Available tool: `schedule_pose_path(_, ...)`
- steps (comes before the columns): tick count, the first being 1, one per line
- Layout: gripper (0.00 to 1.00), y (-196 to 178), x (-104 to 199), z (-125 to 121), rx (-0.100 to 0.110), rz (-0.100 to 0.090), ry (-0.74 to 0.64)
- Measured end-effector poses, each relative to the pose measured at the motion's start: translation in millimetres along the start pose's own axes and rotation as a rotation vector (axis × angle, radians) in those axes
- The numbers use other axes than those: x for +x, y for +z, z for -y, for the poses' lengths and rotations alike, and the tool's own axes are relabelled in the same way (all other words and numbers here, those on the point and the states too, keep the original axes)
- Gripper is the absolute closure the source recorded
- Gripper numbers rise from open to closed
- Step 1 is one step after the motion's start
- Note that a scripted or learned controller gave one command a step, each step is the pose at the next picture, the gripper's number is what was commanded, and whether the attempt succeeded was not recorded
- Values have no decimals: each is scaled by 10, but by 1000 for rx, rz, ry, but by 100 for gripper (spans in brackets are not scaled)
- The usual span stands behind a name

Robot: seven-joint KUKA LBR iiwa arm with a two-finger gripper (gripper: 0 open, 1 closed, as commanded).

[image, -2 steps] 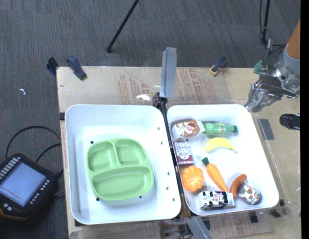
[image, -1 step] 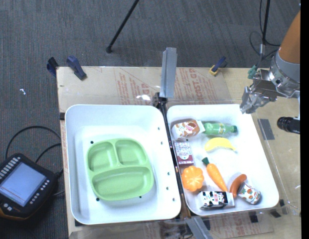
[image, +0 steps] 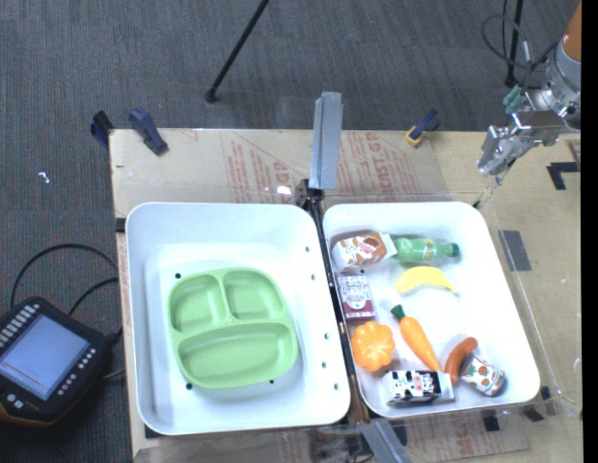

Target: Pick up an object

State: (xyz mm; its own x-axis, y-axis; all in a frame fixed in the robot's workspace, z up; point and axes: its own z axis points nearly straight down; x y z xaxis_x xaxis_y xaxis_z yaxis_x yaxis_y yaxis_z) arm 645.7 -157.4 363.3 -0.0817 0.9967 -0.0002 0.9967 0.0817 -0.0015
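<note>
The gripper (image: 496,157) is hovering beyond the right bin (image: 492,234), jaws' state unclear; next, descending toward the bottle (image: 426,250).

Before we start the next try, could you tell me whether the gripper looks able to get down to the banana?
Probably yes: the banana lies uncovered in the right bin, apart from its neighbours, and the gripper hangs beyond the bin's far corner.

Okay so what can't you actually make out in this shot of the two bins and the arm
- Pincer, camera view: small and blurred, so whether it is open or shut cannot be told.
- Arm: cut off by the right edge of the picture above the wrist.
- Labels on the brown packet and the small carton: too small to read.
- Green bottle: label print unreadable.
- Item beside the carton: too small to identify.
</note>
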Motion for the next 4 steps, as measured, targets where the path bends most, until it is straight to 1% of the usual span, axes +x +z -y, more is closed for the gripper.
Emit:
schedule_pose_path(1,0,1,3,-1,0,0,-1)
schedule_pose_path(2,0,1641,345,11,4,-2,-18)
schedule_pose_path(3,0,2770,-274,588,2,-3,44)
schedule_pose_path(4,100,2694,-295,603,6,-6,52)
